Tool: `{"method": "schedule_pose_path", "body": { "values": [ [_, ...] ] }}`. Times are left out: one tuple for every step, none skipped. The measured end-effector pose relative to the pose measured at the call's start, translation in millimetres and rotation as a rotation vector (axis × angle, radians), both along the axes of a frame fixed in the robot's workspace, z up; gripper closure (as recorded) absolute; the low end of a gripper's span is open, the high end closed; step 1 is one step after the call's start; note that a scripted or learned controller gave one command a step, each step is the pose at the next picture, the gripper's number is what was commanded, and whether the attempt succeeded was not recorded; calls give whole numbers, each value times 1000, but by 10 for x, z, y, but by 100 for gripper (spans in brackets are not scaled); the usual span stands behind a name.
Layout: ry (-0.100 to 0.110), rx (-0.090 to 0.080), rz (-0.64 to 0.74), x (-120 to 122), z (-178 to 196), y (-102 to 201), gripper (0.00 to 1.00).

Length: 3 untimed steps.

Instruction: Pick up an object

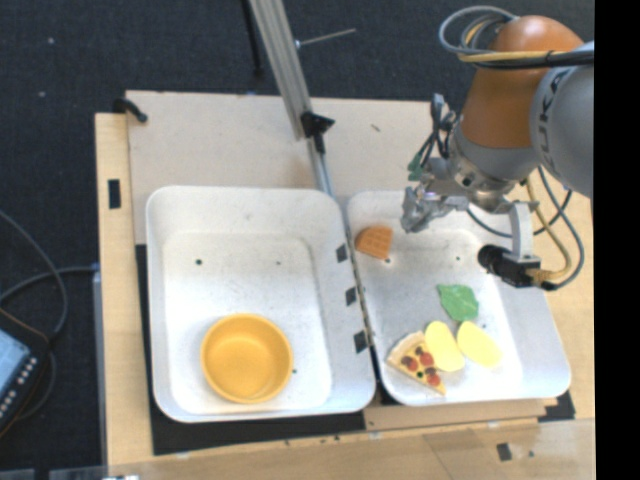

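Bun point(375, 242) — small, orange-brown — lies in the right bin point(530, 363) near the claw point(416, 214), whose grip I cannot tell; left bin point(170, 218) holds a yellow bowl point(246, 357).

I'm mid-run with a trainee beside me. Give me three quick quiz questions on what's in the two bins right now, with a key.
1. True or false: the yellow bowl sits in the left bin.
2. Which item lies nearest the gripper?
A. green piece
B. orange-brown piece
C. pizza slice
3. Fill in: the two yellow pieces lie in the ____ bin, beside the pizza slice.

Key: 1 true; 2 B; 3 right.
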State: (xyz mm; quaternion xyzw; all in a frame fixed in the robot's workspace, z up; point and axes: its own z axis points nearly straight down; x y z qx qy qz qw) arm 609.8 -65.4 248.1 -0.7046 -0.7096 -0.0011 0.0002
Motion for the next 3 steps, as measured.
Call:
{"method": "schedule_pose_path", "body": {
  "values": [
    [1, 0, 0, -103, 63, 446, 100],
    [3, 1, 1, -152, 30, 1058, 100],
    [5, 0, -4, -335, 68, 1500, 100]
  ]
}}
